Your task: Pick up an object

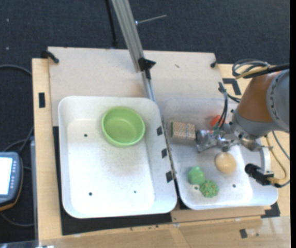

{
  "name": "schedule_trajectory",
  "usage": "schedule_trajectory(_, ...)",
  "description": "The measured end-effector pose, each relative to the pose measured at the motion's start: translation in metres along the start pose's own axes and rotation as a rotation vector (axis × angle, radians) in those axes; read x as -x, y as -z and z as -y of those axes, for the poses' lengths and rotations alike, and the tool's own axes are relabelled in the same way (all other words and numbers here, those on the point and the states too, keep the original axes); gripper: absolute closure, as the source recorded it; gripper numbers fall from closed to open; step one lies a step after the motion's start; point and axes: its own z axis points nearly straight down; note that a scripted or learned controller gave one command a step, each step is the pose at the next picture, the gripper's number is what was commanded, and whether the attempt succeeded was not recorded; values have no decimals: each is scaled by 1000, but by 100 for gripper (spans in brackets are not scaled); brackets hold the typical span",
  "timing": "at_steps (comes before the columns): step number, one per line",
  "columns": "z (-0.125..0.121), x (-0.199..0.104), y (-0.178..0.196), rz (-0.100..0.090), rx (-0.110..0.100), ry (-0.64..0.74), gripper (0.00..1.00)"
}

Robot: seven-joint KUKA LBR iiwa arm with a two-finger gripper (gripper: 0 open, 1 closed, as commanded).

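While the end effector hung low in the right bin, nothing was lifted. Whether it was spread, I cannot tell.

Slanted overhead view of both bins

Smooth plastic green bowl

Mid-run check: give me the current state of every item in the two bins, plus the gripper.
green bowl: upright, open side up, in the left bin.
cylindrical brush-like object: lying on its side in the right bin, just left of the gripper.
tan ball: resting loose on the bin floor.
smooth green piece: resting, beside the bumpy green ball.
orange object: partly hidden by the arm.
gripper: low in the right bin, nothing seen between its fingers.
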Motion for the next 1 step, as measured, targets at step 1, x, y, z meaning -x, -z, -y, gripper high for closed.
schedule_trajectory(1, -1, 1, 13, 0, 6, -3, 100)
